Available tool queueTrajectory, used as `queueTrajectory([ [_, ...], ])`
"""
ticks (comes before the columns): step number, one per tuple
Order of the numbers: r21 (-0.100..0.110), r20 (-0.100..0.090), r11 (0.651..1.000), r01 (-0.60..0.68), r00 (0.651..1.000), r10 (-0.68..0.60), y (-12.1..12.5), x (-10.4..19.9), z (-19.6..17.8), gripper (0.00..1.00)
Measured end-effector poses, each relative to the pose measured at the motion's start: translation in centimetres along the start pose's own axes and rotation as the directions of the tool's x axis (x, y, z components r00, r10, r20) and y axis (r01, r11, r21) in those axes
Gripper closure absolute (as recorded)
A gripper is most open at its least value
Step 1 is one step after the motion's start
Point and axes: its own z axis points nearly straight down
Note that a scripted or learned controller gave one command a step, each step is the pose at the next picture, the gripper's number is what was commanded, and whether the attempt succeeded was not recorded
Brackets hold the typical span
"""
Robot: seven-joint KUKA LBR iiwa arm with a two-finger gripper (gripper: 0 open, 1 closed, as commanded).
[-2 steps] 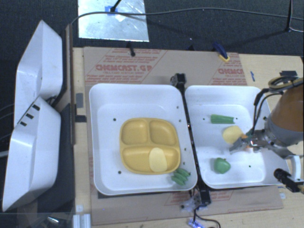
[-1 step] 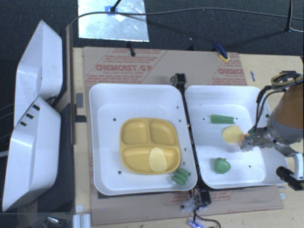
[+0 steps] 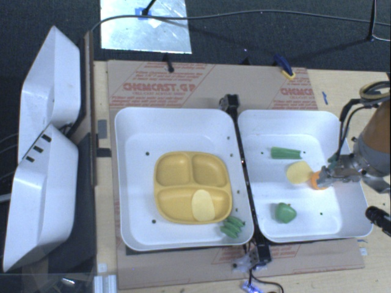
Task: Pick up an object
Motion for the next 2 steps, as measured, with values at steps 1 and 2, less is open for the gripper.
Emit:
queueTrajectory([
  [1, -0.003, 0.001, 1.000, 0.000, 1.000, 0.000, 0.4, -0.2, -6.3, 1.00],
  [2, 0.002, 0.000, 1.000, 0.000, 1.000, 0.000, 0.4, -0.2, -7.8, 1.00],
])
